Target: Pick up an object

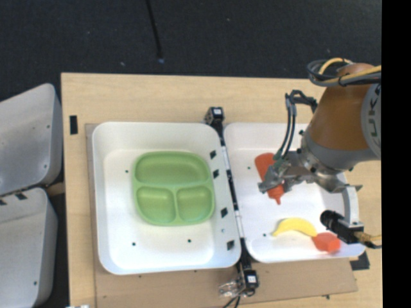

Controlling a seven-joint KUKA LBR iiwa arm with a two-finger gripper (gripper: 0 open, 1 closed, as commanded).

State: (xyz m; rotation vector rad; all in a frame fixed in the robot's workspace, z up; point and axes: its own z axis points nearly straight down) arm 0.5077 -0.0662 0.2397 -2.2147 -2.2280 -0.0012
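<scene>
- Dark carpet-like floor surrounds a pale wooden worktop [77,191], which carries two shallow white bins side by side; grey-white panels stand off its left edge.
- Reaching in from the right, the grey arm [343,117] with its orange band hangs over the right bin [250,146].
- Within the left bin [112,236] lies a green divided plate [173,187], well apart from the arm.
- Down in the right bin, a yellow banana [295,226] lies near the front edge, its long axis running roughly left to right, with a small red-orange piece [327,242] just beside its right end.
- An orange-red carrot-like object [266,169] lies under the gripper [275,183], partly hidden by it — its long axis seems to slant from upper left down to lower right.
- That object looks the nearest candidate: it sits right at the fingers, while the banana lies towards the front of the bin from them.
- Whether the fingers are apart or together I cannot tell — the wrist and cabling mask them, and no object is plainly seen between them.
</scene>
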